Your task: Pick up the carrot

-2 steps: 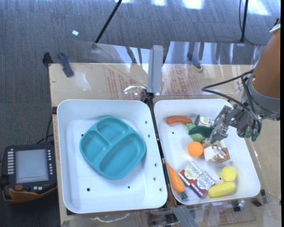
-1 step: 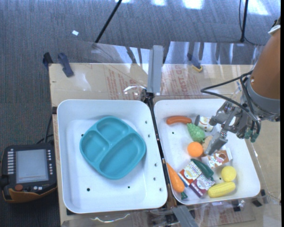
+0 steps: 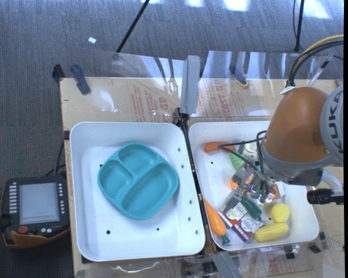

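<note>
Carrot (image 3: 216, 219): orange, tapered, smooth, lying at front-left edge of right bin (image 3: 200, 167), against its left wall. Second orange tapered piece (image 3: 218, 146) near bin's back. Gripper (image 3: 250, 185) low over bin middle, amid clutter of small packets (image 3: 239, 213); well apart from carrot; finger state cannot tell. Yellow lemon (image 3: 280, 213) and yellow corn-like piece (image 3: 271, 231) at front right. Left bin (image 3: 87, 155) holds teal three-compartment plate (image 3: 138, 180), glossy plastic. Both bins shallow, white, rounded corners. Bench top brownish board. Pendant with screen (image 3: 35, 208) at left. Floor grey carpet.
</note>
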Controlling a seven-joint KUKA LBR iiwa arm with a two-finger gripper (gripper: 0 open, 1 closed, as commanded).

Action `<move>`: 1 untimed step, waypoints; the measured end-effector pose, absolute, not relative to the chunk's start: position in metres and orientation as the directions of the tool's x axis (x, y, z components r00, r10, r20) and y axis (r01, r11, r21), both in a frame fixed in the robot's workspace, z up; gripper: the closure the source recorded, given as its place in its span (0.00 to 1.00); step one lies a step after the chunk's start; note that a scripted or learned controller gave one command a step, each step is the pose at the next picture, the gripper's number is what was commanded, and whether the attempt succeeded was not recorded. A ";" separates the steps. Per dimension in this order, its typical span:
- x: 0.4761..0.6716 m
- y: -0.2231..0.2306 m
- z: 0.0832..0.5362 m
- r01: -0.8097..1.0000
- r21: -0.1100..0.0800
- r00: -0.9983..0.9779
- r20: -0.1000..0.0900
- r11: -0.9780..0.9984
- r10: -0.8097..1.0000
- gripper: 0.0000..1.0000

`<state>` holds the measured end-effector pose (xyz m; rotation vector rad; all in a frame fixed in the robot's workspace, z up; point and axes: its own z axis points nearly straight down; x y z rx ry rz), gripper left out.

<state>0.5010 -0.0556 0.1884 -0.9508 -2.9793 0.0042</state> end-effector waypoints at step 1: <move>0.523 -0.087 0.099 0.581 0.002 -0.814 -0.006 0.814 0.581 0.00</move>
